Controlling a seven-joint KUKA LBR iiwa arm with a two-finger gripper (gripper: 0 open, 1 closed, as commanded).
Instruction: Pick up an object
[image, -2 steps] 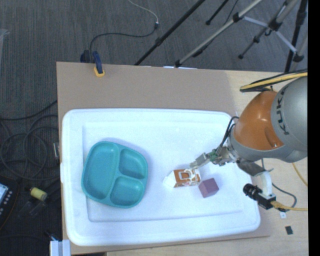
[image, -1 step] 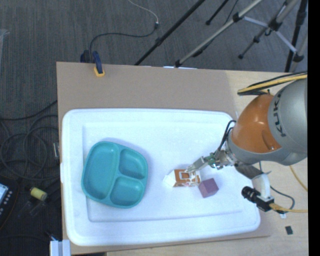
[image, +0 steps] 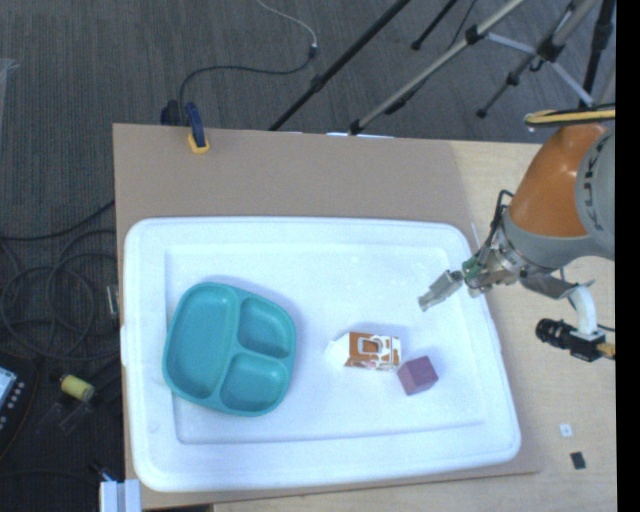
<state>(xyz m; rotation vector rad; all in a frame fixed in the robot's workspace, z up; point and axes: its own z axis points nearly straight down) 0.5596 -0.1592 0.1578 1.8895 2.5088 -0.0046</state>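
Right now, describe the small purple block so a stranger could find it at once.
Start at the white bin. The teal divided plate fills its left half; to the plate's right lies an orange-and-white carton. The purple block sits at the carton's lower right: the smallest item, the only plain-coloured cube.

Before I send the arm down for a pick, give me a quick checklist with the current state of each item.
1. Gripper over the bin: ok, near its right wall.
2. Nothing between the fingers: ok.
3. Fingers open or shut: cannot tell.
4. Gripper above a target: not ok; the purple block and carton lie nearer the camera.
5. Block and carton apart: cannot tell; they look almost touching.
6. Teal tray out of the way: ok, far left.
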